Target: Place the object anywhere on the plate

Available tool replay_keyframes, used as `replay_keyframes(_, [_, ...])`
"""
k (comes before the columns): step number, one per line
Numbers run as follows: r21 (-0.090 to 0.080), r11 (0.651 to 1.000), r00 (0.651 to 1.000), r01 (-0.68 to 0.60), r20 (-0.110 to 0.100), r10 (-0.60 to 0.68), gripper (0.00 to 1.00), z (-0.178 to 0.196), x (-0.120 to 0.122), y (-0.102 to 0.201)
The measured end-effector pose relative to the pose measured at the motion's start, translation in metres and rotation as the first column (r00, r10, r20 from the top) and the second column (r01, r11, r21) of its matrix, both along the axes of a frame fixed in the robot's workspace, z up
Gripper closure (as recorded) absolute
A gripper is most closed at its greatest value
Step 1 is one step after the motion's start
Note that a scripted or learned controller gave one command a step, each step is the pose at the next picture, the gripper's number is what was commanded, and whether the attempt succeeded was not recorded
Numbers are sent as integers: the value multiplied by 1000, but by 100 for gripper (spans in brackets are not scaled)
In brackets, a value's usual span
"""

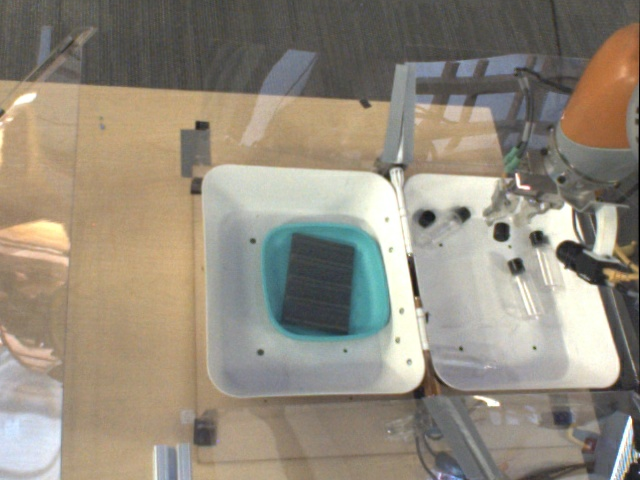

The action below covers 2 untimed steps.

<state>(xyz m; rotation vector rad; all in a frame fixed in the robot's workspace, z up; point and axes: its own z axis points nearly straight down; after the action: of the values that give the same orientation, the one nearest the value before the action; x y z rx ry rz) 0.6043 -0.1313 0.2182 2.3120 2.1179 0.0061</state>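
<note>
Dark ribbed object [320, 284] lies flat on teal plate [373, 290] in left bin [230, 298]; gripper [527, 251] over right bin [480, 338], clear fingers hard to make out, grip state cannot be told; arm [600, 108] cut off at right edge

Object [319, 283] on plate [375, 298], left bin [225, 298]

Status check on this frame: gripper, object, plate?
Gripper over right bin, nothing between fingers. Dark block lying flat on teal plate in left bin. Nothing in the way.
</note>
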Motion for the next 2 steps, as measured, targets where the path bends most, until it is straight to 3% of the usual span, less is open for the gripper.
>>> replay_keyframes(1, [2,987,987,-162,-3,162,100,-34,-36,75])
replay_keyframes(2, [1,973,973,-229,0,229,100,-33,-19,129])
